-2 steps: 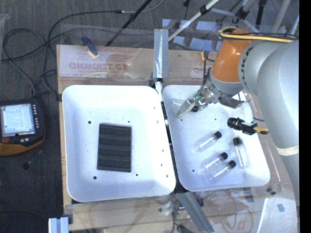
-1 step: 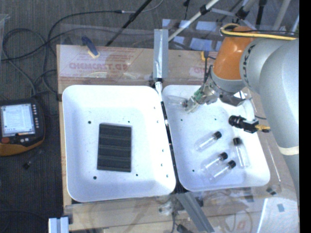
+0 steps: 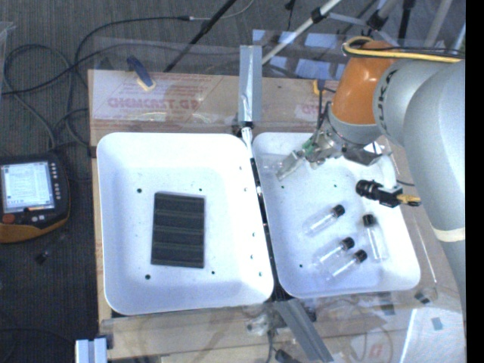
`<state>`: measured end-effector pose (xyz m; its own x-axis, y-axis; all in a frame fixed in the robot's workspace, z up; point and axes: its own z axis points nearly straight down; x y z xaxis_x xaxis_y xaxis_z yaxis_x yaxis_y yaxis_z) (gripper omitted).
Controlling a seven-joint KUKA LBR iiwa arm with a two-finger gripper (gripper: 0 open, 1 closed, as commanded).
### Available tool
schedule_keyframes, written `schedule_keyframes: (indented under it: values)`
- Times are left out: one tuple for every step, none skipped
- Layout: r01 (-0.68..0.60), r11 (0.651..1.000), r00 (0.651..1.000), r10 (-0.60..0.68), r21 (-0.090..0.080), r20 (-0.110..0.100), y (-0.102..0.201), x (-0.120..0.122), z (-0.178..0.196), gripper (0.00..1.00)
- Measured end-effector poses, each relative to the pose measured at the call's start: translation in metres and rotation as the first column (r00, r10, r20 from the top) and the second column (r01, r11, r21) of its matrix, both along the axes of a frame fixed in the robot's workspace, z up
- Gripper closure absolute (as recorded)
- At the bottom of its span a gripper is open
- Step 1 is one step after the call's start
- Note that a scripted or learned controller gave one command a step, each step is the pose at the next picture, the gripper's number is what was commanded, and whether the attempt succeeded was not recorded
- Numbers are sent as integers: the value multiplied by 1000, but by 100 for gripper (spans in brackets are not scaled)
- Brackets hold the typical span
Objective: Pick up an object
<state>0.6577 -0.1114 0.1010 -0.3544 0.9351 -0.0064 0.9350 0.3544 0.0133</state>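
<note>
Over the right bin's upper-left part, the gripper (image 3: 291,162) is hanging low, its two thin fingers (image 3: 285,166) pointing down and to the left; how far apart they are standing cannot be made out, and nothing is showing between them. Behind them the orange band (image 3: 357,97) and grey arm (image 3: 431,134) are covering the bin's upper-right corner. Four clear vials with black caps are lying lower in the right bin (image 3: 283,271): one vial (image 3: 325,218) mid-floor, a second (image 3: 373,237) near the right wall, and two more (image 3: 342,252) side by side near the bottom edge. Bare floor is lying between the fingers and the nearest vial. A dark ribbed tray (image 3: 178,229) is sitting in the middle of the left bin (image 3: 121,165), well apart from every wall.
</note>
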Motion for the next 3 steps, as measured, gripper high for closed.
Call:
schedule_keyframes:
  values:
    - [-33,999,999,33,-4,-19,3,10,-11,0]
    - [-34,999,999,34,-6,-25,2,9,-2,100]
    - [9,1000,1000,-9,1,-14,57,11,83,100]
